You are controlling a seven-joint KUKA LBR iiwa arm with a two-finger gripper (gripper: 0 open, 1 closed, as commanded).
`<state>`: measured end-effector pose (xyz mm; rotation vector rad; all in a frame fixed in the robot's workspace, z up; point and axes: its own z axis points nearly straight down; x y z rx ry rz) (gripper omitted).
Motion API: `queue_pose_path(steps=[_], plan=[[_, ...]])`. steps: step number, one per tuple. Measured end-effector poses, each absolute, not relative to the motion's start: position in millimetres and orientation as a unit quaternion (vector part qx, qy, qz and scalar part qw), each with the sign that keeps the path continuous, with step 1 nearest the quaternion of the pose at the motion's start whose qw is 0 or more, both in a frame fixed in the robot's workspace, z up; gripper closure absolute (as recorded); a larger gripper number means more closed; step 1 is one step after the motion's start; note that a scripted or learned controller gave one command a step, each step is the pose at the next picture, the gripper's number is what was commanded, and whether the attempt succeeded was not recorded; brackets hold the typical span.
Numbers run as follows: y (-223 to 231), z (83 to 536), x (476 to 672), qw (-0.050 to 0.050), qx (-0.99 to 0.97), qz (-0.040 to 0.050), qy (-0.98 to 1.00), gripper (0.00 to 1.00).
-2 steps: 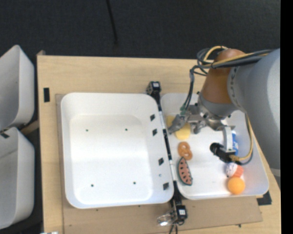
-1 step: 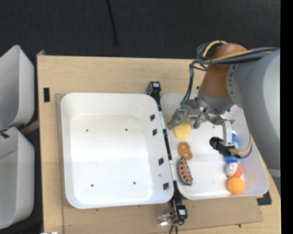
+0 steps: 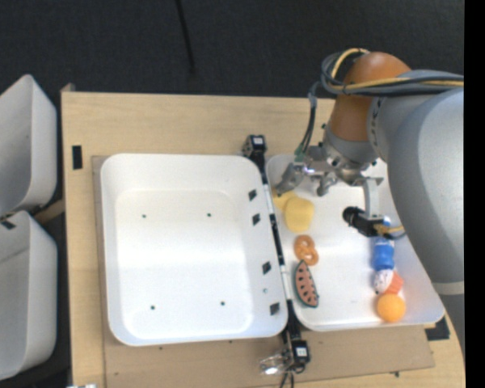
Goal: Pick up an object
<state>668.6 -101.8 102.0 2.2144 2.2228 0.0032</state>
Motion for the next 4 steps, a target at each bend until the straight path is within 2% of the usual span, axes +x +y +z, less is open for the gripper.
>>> queue_pose_path(steps=[1,2,3,4], plan=[[-102,101,600.1,-0.001,0.708,-0.0019,0.707,0.00],[-96,102,655.9,0.002,0.706,0.0016,0.708,0.00],[-105,101,596.5,-0.001,0.708,-0.0020,0.706,0.00],[-109,102,647.7,0.002,0.706,0.0012,0.708,0.00]])
